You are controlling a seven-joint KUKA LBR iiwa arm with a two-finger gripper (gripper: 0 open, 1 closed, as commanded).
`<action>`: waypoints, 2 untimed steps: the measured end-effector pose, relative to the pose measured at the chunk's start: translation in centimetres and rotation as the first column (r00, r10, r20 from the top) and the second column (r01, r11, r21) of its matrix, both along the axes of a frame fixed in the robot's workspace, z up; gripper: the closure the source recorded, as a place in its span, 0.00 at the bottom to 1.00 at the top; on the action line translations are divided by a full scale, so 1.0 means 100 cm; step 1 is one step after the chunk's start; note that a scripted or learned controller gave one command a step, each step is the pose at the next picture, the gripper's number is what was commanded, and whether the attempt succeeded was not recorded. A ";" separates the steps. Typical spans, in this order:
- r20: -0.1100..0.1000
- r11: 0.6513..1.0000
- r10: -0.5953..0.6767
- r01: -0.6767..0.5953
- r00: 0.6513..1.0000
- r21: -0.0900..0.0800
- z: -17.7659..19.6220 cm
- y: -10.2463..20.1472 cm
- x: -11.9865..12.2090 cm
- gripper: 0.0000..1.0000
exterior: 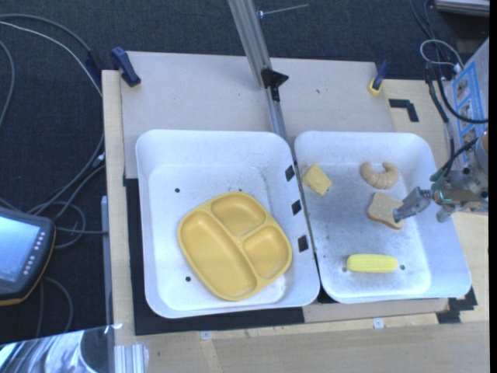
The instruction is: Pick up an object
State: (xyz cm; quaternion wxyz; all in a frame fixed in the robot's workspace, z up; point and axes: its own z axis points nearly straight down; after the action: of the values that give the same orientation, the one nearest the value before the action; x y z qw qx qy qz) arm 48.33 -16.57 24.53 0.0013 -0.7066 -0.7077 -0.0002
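Note:
The right bin (443,263) holds a pale yellow cheese wedge (316,179), a tan croissant (379,174), a slice of bread (382,208) and a yellow corn cob (372,264). My gripper (411,204) reaches in from the right, low over the bin. Its tip is at the right edge of the bread slice, touching or just above it. Nothing is lifted off the bin floor.
In the left bin (155,169) lies a yellow divided plate (234,243). A metal pole (252,37) slants down to the gap between the bins. The arm's wrist and cables (462,130) stand over the right bin's right rim.

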 end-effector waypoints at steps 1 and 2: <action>0.001 1.000 -0.001 0.001 1.000 -0.001 0.000 0.000 0.000 0.00; -0.005 1.000 -0.002 0.002 1.000 0.001 -0.042 -0.002 0.000 0.00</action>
State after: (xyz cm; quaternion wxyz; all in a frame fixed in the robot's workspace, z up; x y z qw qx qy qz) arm 48.29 -16.76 20.30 0.0032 -0.7072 -0.7070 0.0011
